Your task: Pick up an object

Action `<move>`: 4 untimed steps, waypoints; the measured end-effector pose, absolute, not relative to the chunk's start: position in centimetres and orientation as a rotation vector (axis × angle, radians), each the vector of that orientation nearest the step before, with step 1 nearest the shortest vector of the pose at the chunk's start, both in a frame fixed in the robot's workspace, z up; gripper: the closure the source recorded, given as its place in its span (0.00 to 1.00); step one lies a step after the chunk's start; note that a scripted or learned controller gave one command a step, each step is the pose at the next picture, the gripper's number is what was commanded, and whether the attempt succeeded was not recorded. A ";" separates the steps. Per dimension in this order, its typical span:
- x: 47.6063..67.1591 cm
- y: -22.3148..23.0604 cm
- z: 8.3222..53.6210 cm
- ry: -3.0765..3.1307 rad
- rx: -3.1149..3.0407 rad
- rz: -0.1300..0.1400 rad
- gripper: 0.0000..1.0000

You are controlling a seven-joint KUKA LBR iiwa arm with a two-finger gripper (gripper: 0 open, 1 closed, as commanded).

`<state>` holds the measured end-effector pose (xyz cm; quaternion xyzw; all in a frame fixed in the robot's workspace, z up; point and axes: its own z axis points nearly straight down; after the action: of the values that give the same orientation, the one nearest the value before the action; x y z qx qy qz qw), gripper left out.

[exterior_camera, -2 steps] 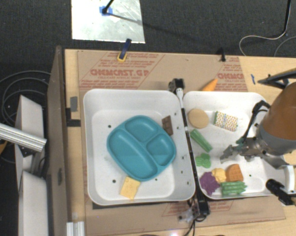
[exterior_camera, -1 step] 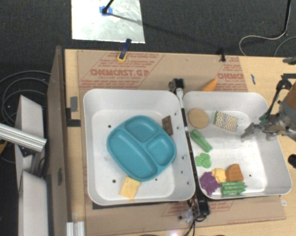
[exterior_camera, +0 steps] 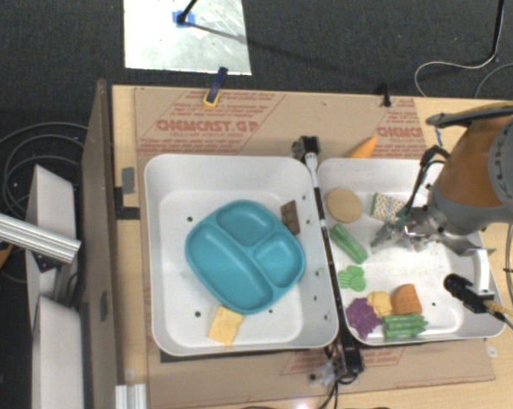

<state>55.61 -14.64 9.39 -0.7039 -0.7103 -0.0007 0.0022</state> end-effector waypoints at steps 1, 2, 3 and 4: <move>60.6 -19.3 19.5 -2.238 -2.228 -0.009 0.00; 61.6 -17.7 10.9 -2.224 -2.213 0.002 0.00; 62.2 -12.9 8.3 -2.230 -2.212 -0.003 0.00; 66.3 -14.7 8.1 -2.220 -2.210 0.011 0.00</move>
<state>66.27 -14.66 8.10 -0.7055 -0.7087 0.0035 0.0045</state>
